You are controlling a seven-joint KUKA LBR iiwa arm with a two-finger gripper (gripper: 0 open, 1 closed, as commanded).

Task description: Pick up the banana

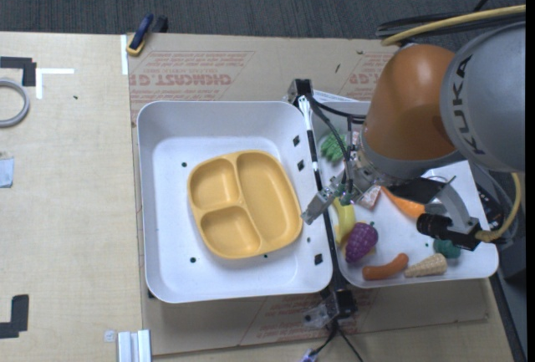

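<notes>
The banana [343,220] is a small yellow piece lying in the right bin [468,272], close to that bin's left wall. Its upper end is hidden under my gripper [334,200], which hangs low right over it at the divide between the two bins. The grey arm with its orange band [414,105] covers most of the right bin behind the gripper.
Purple grapes [361,241] lie right beside the banana. An orange carrot [405,206], a red sausage [384,268], a cone [426,266] and green toys [334,149] share that bin. The left bin [163,210] holds a yellow divided plate [242,206].
</notes>
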